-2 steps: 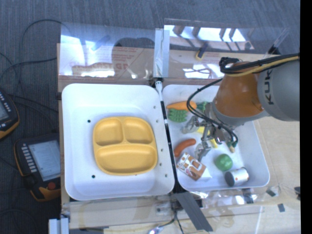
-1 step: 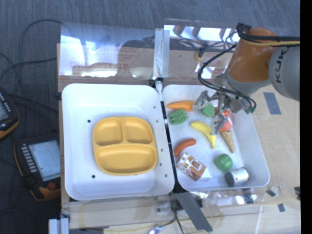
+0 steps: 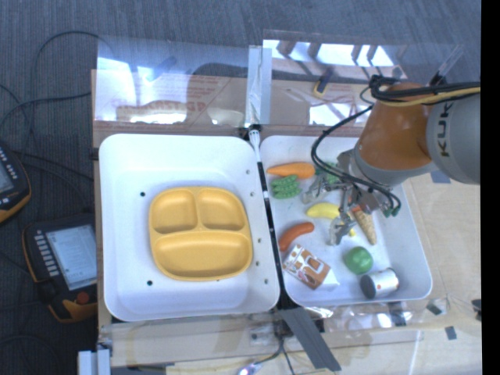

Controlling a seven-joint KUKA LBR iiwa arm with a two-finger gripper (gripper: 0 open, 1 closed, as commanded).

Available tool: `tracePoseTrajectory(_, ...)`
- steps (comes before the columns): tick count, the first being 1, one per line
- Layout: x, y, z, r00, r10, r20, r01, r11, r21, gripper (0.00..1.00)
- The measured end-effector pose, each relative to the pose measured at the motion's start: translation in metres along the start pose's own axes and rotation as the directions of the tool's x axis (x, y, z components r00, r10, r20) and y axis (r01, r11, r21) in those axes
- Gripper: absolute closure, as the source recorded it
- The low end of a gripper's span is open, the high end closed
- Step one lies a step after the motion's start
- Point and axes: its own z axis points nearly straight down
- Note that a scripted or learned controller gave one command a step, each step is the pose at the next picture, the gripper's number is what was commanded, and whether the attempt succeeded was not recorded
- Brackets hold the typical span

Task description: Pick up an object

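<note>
The right bin holds several toy foods. An orange carrot and a green vegetable lie at its far left. Near the middle lie a yellow banana and a corn cob. Closer to the front are a red sausage, a small printed box, a green ball and a metal can. My gripper is low in this bin, open, with one finger on each side of the banana and nothing lifted. The arm's orange band hides part of the bin's far side.
The left bin holds a yellow divided plate. A clear wall stands behind both bins. Cables and a handheld pendant lie on the floor at the left.
</note>
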Motion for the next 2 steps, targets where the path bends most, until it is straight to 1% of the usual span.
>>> tracePoseTrajectory(1, -0.079, 0.003, -0.002, 0.997, -0.062, -0.035, 0.062, 0.998, -0.003, 0.0)
tracePoseTrajectory(2, -0.009, 0.023, 0.0, 0.999, 0.038, -0.002, -0.038, 0.999, 0.0, 0.0)
